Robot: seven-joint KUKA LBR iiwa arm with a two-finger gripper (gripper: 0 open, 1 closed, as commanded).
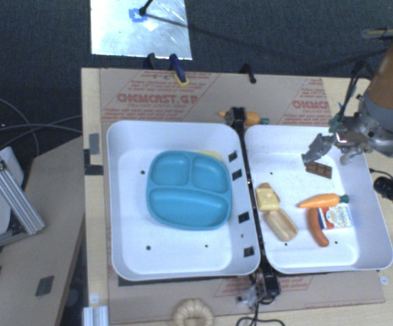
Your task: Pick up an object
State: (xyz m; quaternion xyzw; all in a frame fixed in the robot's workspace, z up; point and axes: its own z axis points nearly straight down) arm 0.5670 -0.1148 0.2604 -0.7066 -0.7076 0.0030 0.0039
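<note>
My gripper [332, 155] hangs over the back of the right bin [366, 250]. It is open, with nothing between its fingers. A small brown chocolate bar [319, 170] lies on the bin floor just below the left finger [314, 152]. Further forward lie an orange carrot [320, 200], a red sausage [317, 228] and a small carton [337, 217]. A yellow cheese wedge [267, 197] and a tan bread roll [282, 225] lie near the bin's left wall.
The left bin [132, 250] holds a blue divided plate [188, 189] with a yellow item [212, 155] partly hidden behind it. An orange-yellow toy [251, 119] sits behind the bins at the divider. A ring-shaped pastry [191, 312] lies at the bench's front edge.
</note>
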